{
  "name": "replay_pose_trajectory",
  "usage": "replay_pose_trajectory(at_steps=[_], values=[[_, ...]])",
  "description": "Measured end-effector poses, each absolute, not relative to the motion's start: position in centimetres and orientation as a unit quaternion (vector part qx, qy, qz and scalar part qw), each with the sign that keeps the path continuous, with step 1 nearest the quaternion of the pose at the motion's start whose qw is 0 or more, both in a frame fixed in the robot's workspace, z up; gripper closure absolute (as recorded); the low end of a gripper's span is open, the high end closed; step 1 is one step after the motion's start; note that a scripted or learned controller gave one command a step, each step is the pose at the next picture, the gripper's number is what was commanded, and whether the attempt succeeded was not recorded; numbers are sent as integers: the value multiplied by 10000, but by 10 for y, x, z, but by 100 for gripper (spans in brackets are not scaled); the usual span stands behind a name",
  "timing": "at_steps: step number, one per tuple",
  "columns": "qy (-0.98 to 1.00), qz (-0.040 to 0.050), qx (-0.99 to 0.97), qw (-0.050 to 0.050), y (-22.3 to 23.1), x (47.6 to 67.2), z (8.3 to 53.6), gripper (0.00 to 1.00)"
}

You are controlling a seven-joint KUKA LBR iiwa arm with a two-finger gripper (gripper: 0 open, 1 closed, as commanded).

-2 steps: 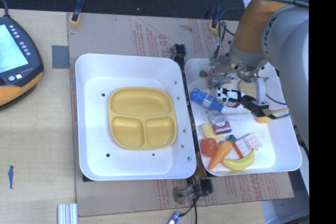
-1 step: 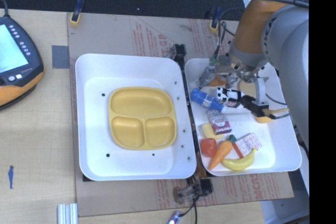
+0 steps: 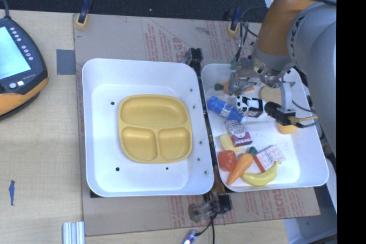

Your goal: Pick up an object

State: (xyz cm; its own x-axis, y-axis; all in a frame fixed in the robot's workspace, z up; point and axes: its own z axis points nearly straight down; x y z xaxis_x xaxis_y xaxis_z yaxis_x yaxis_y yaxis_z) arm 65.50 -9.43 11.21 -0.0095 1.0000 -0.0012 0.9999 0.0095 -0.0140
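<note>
Carrot [image 3: 240, 167], banana [image 3: 260, 176], two bins [image 3: 91, 123]

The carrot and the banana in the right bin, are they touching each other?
Touching. The camera view shows the carrot's pointed end lying against the banana's left end near the right bin's front edge, with no white floor showing between them.

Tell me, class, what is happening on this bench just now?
A robot arm reaches in from the right, its gripper low over the far end of the right bin, which holds small toys, among them a blue bottle, a carrot and a banana. The left bin holds a yellow divided tray. Nothing is visibly gripped yet.
</note>
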Motion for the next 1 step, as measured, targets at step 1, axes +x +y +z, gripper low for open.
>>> replay_pose_trajectory(at_steps=[1], values=[[-7105,55,-7037,46,-94,655,112,0]])
